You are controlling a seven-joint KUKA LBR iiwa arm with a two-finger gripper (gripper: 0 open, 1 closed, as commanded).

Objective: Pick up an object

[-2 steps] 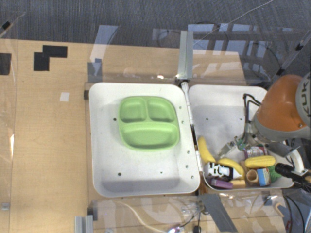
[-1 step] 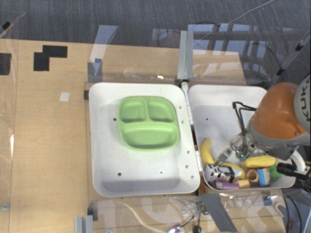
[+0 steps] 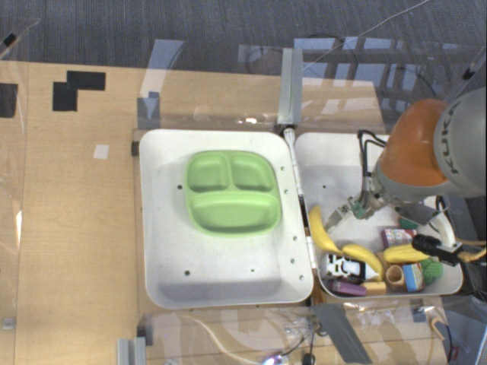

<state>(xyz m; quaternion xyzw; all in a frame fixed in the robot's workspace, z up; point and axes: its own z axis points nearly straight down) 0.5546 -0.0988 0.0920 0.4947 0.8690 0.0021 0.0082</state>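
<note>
- Camera view, looking down at a slant: two white bins side by side on the wooden bench; left bin (image 3: 163, 226), right bin (image 3: 323, 166)
- Left bin holds a green divided plate (image 3: 230, 192), three compartments, lying flat near the bin's centre, two small wells on the far side and one wide well on the near side
- Right bin: objects crowd the near end. A yellow banana (image 3: 323, 233) lies by the left wall, long axis running from far-left to near-right, gently curved, far tip pointing up the wall
- Second banana (image 3: 364, 257) just near-right of the first, long axis also slanting toward the near-right corner
- Third yellow piece (image 3: 405, 255) lies roughly crosswise, near the right wall
- Black-and-white toy (image 3: 344, 268) sits below the bananas at the near wall; a purple item (image 3: 347, 287) lies beside it at the rim
- Small clutter at the near-right corner: tan cylinder (image 3: 395, 275), blue piece (image 3: 412, 277), green piece (image 3: 432, 271), purple-labelled box (image 3: 396, 236)
- Arm enters from the right, orange band (image 3: 411, 147) over the right bin
- Gripper (image 3: 351, 207) is low in the right bin, above bare floor; whether it is parted or closed cannot be told
- First banana lies just left and nearward of the gripper, apart from it; the second lies nearward of it
</note>
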